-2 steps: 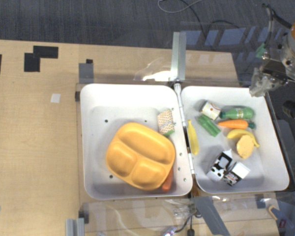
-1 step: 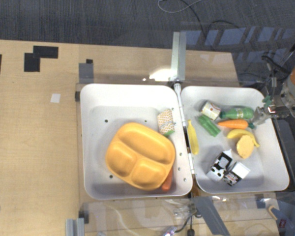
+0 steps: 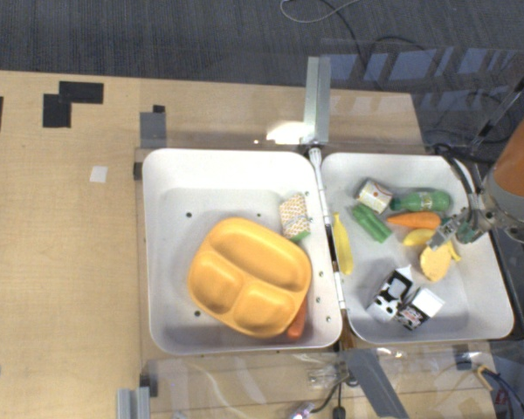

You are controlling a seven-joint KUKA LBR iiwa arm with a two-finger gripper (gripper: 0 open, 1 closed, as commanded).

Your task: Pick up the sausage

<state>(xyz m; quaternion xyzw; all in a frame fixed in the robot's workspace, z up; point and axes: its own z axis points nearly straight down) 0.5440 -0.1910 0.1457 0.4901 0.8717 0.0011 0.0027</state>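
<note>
At the right bin's upper right, my gripper hovered, grip unreadable; the sausage sat untouched.

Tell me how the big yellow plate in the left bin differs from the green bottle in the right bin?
The yellow plate is broad, flat and split into compartments; the green bottle is slim and rounded, lying on its side. The plate is by far the larger. The plate takes up much of the left bin, while the bottle lies among other small items in the right bin. Both rest inside shallow white bins.
</note>
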